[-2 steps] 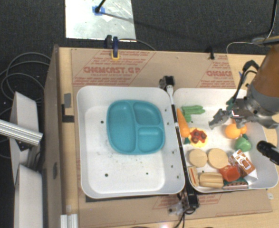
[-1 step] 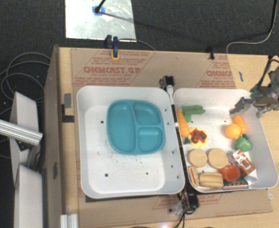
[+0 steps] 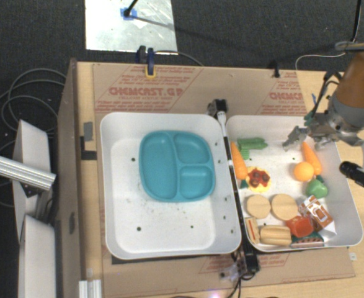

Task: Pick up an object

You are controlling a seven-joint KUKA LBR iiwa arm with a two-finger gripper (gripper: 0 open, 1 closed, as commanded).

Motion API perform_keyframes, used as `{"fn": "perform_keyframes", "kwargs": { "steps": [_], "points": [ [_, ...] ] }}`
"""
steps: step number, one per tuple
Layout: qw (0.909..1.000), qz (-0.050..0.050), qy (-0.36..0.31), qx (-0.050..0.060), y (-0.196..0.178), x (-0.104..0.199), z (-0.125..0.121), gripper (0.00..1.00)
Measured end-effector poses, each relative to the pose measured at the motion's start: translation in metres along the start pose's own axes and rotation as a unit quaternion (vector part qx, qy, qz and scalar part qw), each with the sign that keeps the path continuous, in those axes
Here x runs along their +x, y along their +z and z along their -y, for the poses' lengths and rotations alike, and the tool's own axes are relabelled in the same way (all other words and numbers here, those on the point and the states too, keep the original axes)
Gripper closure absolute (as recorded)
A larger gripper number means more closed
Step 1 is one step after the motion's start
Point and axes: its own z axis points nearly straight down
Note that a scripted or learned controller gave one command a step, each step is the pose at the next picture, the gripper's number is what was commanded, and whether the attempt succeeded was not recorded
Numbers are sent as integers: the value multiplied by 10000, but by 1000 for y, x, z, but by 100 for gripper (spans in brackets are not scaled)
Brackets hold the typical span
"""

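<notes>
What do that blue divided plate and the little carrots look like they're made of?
The blue divided plate looks like molded plastic: uniform matte turquoise, soft rounded compartment edges. The carrots look like toy plastic too, with even orange color and smooth surfaces, though rubber is possible at this distance.

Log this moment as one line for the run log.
arm: over right bin | gripper: above carrot, nothing seen held | left bin: blue divided plate | pick: not yet done

bins (image 3: 116,166) 2 | blue tray (image 3: 176,166) 1 | carrots (image 3: 238,161) 2 | tan discs (image 3: 258,206) 2 | oranges (image 3: 304,171) 1, perhaps
</notes>
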Motion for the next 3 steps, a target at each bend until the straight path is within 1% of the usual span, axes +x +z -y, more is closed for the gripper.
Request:
{"fn": "perform_keyframes", "kwargs": {
  "steps": [1, 2, 3],
  "points": [
    [10000, -8, 24, 9, 34, -13, 22, 0],
    [9999, 29, 1, -129, 58, -21, 33, 0],
    [10000, -29, -9, 7, 65, -3, -17, 0]
  ]
}}
